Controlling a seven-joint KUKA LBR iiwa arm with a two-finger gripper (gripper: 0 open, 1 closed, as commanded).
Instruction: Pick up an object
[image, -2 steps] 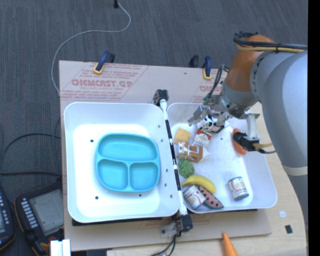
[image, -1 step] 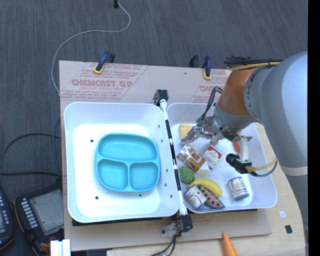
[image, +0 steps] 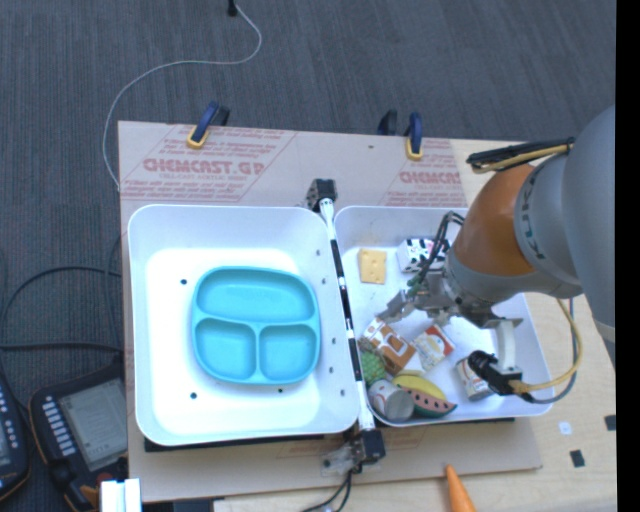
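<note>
Claw (image: 418, 300) is poised over the toy pile (image: 405, 355) in the right bin (image: 535, 360); its spread cannot be told; a vertical descent onto one piece is advised.

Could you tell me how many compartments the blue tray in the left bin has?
3. The blue tray has one wide compartment across its far side and two smaller ones along the near side, one left and one right. None appears hidden.

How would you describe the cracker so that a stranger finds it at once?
Look at the right bin, the one crowded with small things. Near its back left corner, beside the divider, lies the cracker: a flat, pale yellow square. It lies apart from the colourful pile nearer the front, and nothing else there is flat and plain.
</note>
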